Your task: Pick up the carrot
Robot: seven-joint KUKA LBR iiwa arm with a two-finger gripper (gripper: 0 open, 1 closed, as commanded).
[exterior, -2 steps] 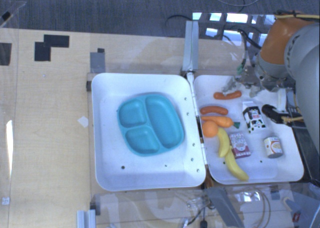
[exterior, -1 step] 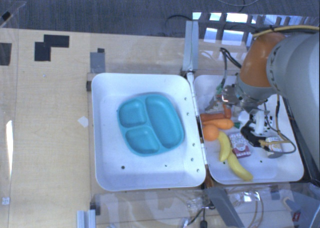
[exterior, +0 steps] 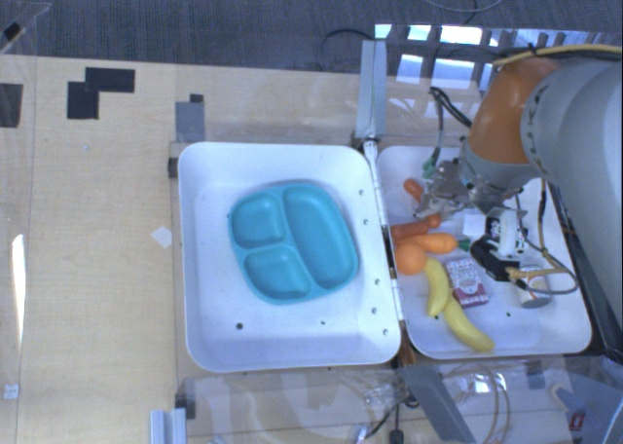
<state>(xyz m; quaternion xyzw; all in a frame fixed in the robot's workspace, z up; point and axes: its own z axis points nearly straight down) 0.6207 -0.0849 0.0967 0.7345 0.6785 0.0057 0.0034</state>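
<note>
An orange carrot [exterior: 417,229] lies in the right bin [exterior: 560,335], close to the bin's left wall. A second carrot-like orange piece [exterior: 440,243] lies just below it, and a small reddish-orange piece [exterior: 415,188] sits higher up. My gripper [exterior: 443,195] hangs over the upper left part of this bin, just above and to the right of the carrot. The grey arm with its orange band [exterior: 501,121] reaches in from the right and hides the bin's upper right part.
A round orange fruit [exterior: 409,258], two bananas [exterior: 437,286] [exterior: 468,329] and a small red-and-white box [exterior: 466,280] crowd the right bin below the carrot. The left bin [exterior: 209,325] holds a blue divided plate [exterior: 291,241]. Cables trail beside the wrist.
</note>
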